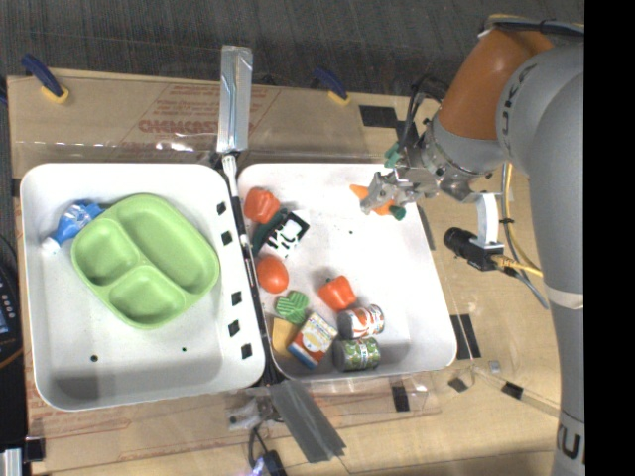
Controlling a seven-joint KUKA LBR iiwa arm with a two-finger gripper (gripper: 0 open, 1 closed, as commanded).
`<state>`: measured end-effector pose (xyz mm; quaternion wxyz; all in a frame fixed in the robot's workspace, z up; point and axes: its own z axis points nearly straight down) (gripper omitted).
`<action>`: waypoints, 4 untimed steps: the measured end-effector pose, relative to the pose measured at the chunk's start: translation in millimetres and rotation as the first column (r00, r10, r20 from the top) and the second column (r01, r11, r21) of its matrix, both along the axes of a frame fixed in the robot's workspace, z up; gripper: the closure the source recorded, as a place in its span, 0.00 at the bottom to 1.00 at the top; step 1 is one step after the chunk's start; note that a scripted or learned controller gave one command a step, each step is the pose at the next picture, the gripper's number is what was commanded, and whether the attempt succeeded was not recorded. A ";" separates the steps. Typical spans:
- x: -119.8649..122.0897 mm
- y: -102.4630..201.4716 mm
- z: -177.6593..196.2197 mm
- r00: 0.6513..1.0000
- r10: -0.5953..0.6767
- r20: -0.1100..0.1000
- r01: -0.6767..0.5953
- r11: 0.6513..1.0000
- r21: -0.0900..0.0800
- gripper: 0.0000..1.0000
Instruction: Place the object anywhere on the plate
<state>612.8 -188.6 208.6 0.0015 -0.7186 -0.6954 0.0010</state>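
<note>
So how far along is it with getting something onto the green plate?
Done: nothing that I can see on the green plate in the left bin. In hand: the tool is over the right bin's far corner, with a small orange and green piece at its tip; a firm grip is unclear. Left: carry it across and release it on the plate.

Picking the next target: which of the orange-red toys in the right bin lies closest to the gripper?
The small orange piece right at the gripper, near the right bin's top edge. The other orange-red toys sit further left or lower.
</note>
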 end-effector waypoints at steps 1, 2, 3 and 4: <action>16.5 79.0 8.0 0.994 0.107 0.001 -0.107 0.994 0.000 1.00; -10.2 159.3 -18.2 1.000 -0.029 -0.003 0.029 1.000 -0.001 1.00; -15.8 235.7 -18.8 0.997 0.082 -0.005 -0.082 0.997 0.000 1.00; -15.7 235.2 -18.7 0.997 0.081 -0.005 -0.081 0.997 -0.001 0.00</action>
